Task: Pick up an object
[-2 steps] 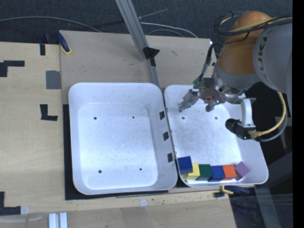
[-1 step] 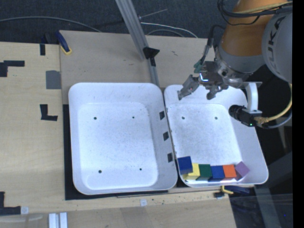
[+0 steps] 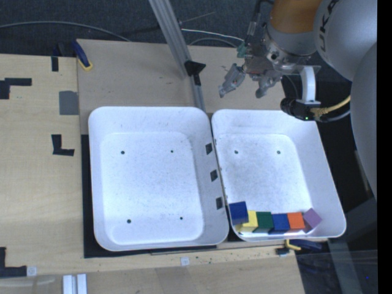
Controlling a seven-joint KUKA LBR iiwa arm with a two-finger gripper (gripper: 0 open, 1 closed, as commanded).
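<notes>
Blocks (image 3: 272, 220) in row along near wall of right bin (image 3: 318, 146); left bin (image 3: 98, 164) beside it.

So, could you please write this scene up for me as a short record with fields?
arm: grey KUKA arm, reaching in from the right
tool: tool, fingers apart, nothing between them, above the bench behind the right bin
left bin: white left bin
right bin: white right bin
blocks: blue, yellow, green, blue, orange and purple, in a row along the right bin's near edge
</notes>
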